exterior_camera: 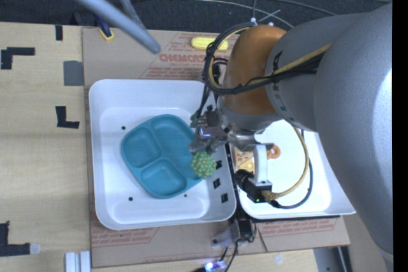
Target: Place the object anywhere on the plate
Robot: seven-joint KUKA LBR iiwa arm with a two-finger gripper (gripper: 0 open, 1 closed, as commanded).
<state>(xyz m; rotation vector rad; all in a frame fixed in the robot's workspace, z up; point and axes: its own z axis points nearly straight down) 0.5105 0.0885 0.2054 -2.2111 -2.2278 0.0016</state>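
A blue plate (157,155) with three compartments lies in the left bin (102,111), turned a little so one corner points toward the wall between the two bins. The arm (299,79) reaches in from the right and bends down over that wall, so that the tool (205,137) hangs just above the plate's right edge. Directly under the tool sits a small green ball of knobbly stuff, a bunch of grapes (203,164) by the look of it. It lies at the plate's right rim, partly over the blue and partly over the white floor of the bin.

The dark metal of the wrist hides the tips, so I cannot tell whether the tool is clamped on the grapes, has let them go, or merely hovers over them. The grapes may be touching it from below or may lie free; the slant of the view does not settle it.

The right bin (319,194) holds some small things near the arm, among them a pale orange ring (273,151), partly covered by cables. A yellow thing (203,43) lies on the brown tabletop (172,57) beyond the bins.

Judging by this, the task is near its end or at the placing step: the grapes are at the very edge, and a spot further left, over a compartment, would be safer from rolling off.
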